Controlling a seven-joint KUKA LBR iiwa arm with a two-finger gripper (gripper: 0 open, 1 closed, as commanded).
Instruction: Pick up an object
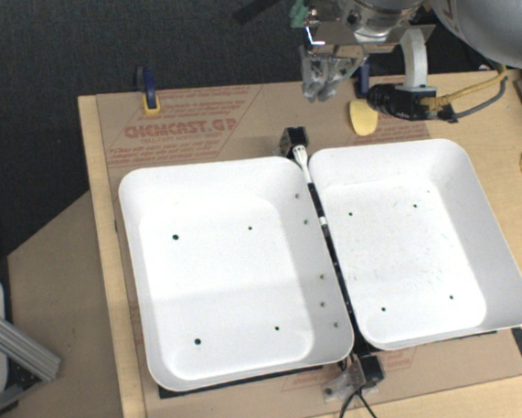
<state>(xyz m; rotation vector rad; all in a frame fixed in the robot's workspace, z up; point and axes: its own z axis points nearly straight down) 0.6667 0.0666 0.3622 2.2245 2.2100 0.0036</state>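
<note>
Gripper: your grey two-finger metal gripper (324, 76) hangs beyond the bins' far rims, over the brown cardboard sheet (198, 122); finger state cannot be told.
Object: a small pale yellow rounded piece (363, 117) lies on the cardboard just right of the gripper, near the right white plastic bin (479, 182); long axis unclear.
Room: you see the left white plastic bin (147, 260) touching its neighbour along the middle.
</note>
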